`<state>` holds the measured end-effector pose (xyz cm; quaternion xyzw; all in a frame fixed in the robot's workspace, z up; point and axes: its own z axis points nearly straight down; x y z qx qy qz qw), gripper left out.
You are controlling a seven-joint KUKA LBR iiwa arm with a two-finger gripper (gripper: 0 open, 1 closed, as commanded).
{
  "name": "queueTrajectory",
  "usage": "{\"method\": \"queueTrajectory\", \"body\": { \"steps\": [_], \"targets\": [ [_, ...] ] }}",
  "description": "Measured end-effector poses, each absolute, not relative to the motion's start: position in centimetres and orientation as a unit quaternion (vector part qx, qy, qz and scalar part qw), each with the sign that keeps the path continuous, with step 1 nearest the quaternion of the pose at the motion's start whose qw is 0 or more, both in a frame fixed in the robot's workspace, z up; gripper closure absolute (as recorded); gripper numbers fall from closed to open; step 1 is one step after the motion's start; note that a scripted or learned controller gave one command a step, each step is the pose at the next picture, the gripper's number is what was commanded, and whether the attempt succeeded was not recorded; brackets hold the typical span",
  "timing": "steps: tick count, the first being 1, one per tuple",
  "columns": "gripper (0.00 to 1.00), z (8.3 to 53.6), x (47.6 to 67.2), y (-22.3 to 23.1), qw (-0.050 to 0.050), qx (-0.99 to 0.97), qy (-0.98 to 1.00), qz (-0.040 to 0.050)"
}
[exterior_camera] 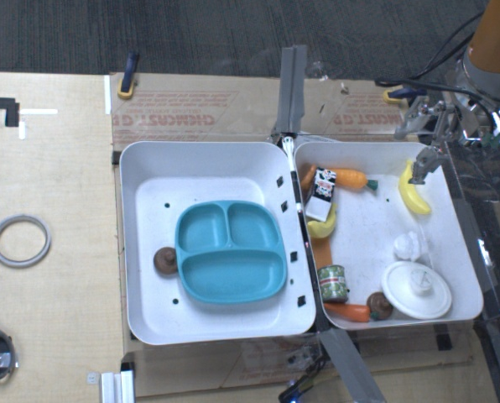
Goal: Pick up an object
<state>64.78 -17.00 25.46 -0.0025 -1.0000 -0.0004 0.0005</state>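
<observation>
White bins: two shallow bins sit side by side; the left bin point(141, 309) carries a plate and one small item, the right bin point(461, 250) holds the clutter worth picking from.
Blue plate: a divided plate point(231, 252) fills the middle of the left bin; flat and wide, a poor choice for two fingers.
White lid: a round lid with a knob point(417, 290) lies at the near right of the right bin, low and broad, likely hard to pinch except by the knob.
Arm: the gripper point(424, 164) hangs at the far right corner of the right bin, just above the yellow banana; the tips blur into the fruit, so whether they are spread or closed I cannot tell, and nothing shows plainly clamped between them.
Yellow banana: the banana point(413, 193) lies against the far right wall, clear of its neighbours, nearest the tool and so the likely target.
Carrots: one carrot point(347, 178) lies along the far wall, another carrot point(349, 312) at the near edge beside a brown ball point(380, 306).
Carton: a black and white carton point(322, 190) leans by the divider over a second banana point(322, 226).
Can: a small green can point(333, 284) stands near the divider.
Brown piece: a round brown piece point(164, 260) touches the plate's left rim.
Doing it well: descend straight over the banana's middle, close across its narrow width, keep off the bin wall, lift slowly and check it rises.
</observation>
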Motion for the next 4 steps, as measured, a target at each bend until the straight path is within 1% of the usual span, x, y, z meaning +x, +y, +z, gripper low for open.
{"method": "queueTrajectory", "body": {
  "steps": [1, 2, 3, 4],
  "targets": [
    [0.0, 16.0, 63.7, -20.3, 0.0, -0.07, -0.998, -0.0001],
    [0.0, 8.9, 64.1, -22.1, 0.0, -0.13, -0.992, 0.0002],
    [0.0, 8.9, 63.6, -18.9, 0.001, -0.238, -0.971, 0.0002],
    [0.0, 9.1, 62.8, -10.6, -0.002, -0.402, -0.916, 0.0026]
  ]
}}
